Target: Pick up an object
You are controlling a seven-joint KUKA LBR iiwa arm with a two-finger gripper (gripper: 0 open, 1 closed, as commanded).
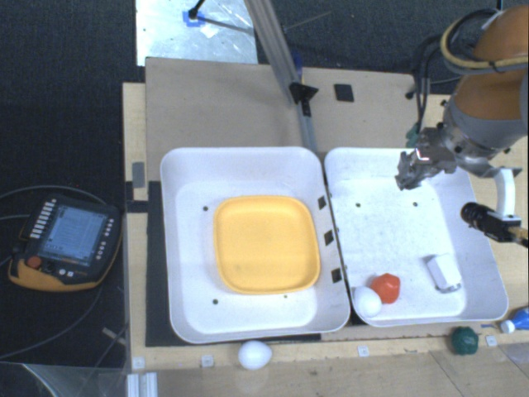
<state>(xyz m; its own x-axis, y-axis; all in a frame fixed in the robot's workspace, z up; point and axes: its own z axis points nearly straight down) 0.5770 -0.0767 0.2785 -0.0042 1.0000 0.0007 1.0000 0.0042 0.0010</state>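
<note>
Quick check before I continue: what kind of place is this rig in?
Likely a robotics lab test bench: a teach pendant lies beside two white bins, the left one holding a yellow plate, with cables on dark carpet.

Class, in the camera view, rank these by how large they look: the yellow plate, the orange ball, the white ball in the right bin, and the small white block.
1. Yellow plate, by far the largest.
2. White block, orange ball and white ball: these three look too alike to rank.
</note>
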